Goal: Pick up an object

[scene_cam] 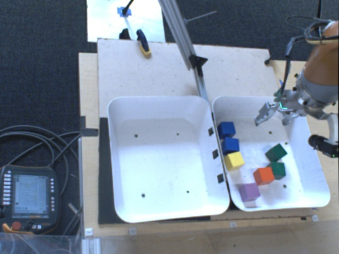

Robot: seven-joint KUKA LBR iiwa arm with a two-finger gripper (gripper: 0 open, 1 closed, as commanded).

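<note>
Currently the gripper [276, 111] hovers over the right bin's [318, 192] upper area, its open/closed state unreadable. Nothing sits between it and the blocks: two blue cubes [226, 129], yellow cube [234, 160], orange cube [263, 175], green blocks [276, 153], purple cube [249, 192] (all lying lower down).

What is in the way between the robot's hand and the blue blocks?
Nothing that I can see. The gripper hangs over the right bin, and only bare white floor lies between it and the upper blue block.
</note>
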